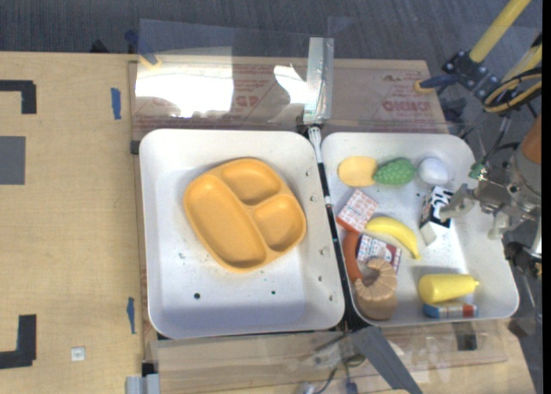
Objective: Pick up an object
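Gripper [498, 203] at right bin's [495, 276] right rim, jaw state unreadable; nothing lifted yet, banana [394, 233] and yellow bottle [446, 286] lying in bin, pick all ahead

A lab: taped bench [69, 212], white bins [164, 237].

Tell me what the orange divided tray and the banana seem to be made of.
The orange divided tray looks like moulded plastic: uniform colour, rounded compartments, soft sheen. The banana seems to be a plastic toy: smooth, even yellow, without marks, though this view cannot rule out a real one.
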Robot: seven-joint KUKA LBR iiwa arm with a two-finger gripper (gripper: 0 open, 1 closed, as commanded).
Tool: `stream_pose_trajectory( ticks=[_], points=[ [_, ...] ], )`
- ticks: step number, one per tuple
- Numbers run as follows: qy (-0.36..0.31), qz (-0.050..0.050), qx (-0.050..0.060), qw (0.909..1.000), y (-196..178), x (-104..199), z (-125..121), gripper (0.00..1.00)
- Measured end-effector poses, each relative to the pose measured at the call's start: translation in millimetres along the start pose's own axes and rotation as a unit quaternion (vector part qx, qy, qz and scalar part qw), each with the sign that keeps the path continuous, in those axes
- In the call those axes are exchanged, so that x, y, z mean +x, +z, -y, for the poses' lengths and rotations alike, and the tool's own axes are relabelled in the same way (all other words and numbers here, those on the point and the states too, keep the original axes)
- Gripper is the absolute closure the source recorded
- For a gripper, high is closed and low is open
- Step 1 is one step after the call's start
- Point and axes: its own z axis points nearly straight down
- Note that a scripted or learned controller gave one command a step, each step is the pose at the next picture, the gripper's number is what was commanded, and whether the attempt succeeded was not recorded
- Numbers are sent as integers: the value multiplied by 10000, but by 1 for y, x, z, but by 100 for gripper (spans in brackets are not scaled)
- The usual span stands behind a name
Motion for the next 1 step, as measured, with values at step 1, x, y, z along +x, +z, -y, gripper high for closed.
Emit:
stream_pose_trajectory(
  ticks=[1],
  points=[
    [1825,-23,-61,9832,72,45,45,0]
  ],
)
